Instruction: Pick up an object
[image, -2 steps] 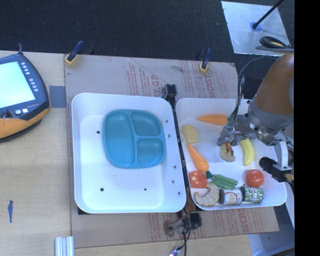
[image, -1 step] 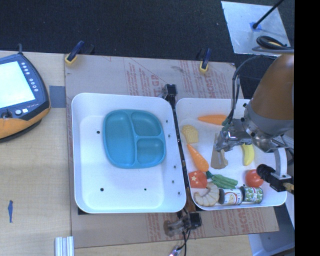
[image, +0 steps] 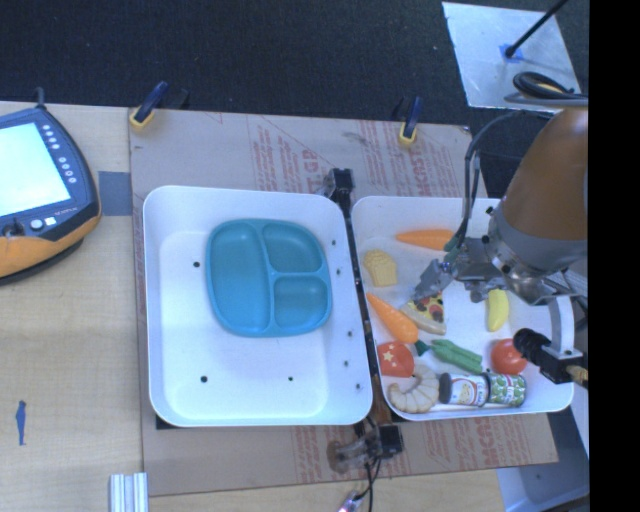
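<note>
Right bin (image: 372, 215) crowded, left bin's (image: 170, 300) margins apparently open

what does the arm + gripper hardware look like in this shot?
Bulky rounded arm: orange band on top, grey section below it. Thin dark cables loop along its left side. The gripper is dark grey metal with slim fingers. A black fitting sticks out at the arm's lower right.

I see a pale wooden bench (image: 70, 350) with a brown cardboard sheet (image: 260, 150) laid across it, held at its far edge by two clamps (image: 148, 105), one left and one right (image: 408, 118). On the cardboard I have two shallow white bins touching side by side, the left bin (image: 170, 390) and the right bin (image: 380, 210). At the bench's far left lies an orange-edged control pendant (image: 40, 190) with its screen up. A small blue mark (image: 21, 420) sits near the left edge.
</note>
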